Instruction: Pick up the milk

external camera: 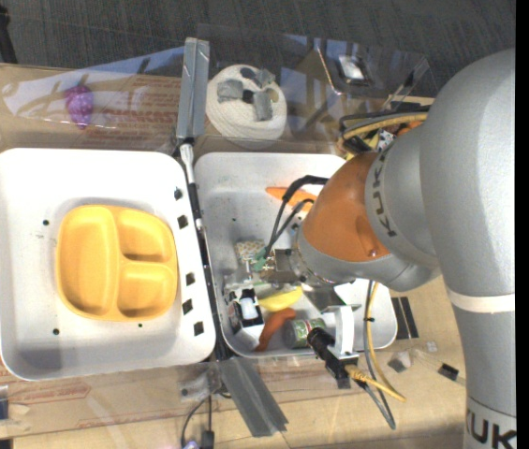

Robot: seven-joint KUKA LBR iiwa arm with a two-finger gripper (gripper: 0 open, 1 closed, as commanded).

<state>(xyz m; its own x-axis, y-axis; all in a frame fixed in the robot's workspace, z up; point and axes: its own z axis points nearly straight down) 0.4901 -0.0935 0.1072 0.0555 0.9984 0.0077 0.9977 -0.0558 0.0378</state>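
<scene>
Arm (376,223): low over the right bin (217,251).
Gripper (266,283): jaws maybe hidden; cannot tell.
Yellow tray (117,261): left bin (21,251).

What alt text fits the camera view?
A grey arm with an orange band reaches from the right into the right bin, over small items including a yellow one. The left bin holds a yellow divided tray.
</scene>
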